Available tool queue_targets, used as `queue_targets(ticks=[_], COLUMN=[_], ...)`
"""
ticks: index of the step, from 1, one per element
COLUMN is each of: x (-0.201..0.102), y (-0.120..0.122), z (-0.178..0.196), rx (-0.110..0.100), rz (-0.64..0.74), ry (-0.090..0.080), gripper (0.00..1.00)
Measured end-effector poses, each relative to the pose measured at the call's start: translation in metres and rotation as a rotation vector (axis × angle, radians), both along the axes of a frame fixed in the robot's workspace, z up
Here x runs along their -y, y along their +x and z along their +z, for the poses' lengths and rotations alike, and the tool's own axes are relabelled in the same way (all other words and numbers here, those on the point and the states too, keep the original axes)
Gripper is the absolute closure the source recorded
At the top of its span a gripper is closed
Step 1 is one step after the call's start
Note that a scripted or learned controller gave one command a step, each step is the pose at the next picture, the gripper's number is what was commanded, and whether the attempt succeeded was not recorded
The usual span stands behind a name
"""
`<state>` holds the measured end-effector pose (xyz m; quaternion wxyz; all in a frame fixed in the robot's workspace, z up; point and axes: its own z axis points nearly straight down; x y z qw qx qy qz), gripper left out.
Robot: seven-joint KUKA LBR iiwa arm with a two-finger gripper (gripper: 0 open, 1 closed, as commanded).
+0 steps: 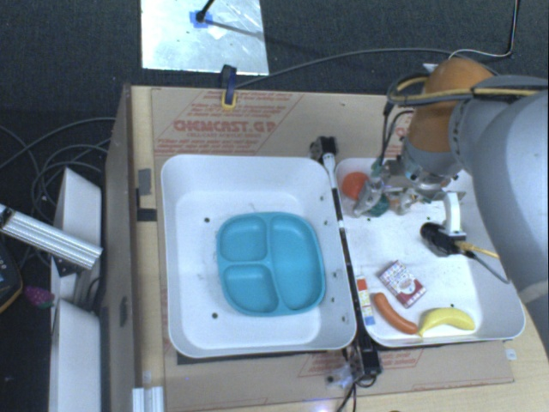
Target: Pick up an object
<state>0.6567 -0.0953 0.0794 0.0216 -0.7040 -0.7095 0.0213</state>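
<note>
Orange round object (pixel 351 184) lies in the right bin (pixel 491 292), just beside my gripper (pixel 376 201). Whether my jaws are apart I cannot tell.

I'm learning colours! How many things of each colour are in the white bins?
Blue: 1, plate
Yellow: 1, banana
Orange: 2, round thing and sausage shape
Red and white: 1, small box
Total: 5
Not counted: unclear strip by divider

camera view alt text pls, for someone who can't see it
A robot arm reaches down into the right bin beside a red-orange object; a banana, an orange sausage-like item and a small red box lie nearer the camera. The left bin holds a blue divided plate.
</note>
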Motion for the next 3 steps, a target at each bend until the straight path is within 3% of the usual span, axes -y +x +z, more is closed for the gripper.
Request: queue_targets(ticks=[1, 2, 3], x=[-0.001, 0.006, 0.007], y=[0.000, 0.003, 0.004], z=[0.000, 0.010, 0.021], rx=[0.000, 0.014, 0.020], rz=[-0.001, -0.003, -0.006], ry=[-0.003, 0.002, 0.000], gripper=[0.00, 0.00, 1.00])
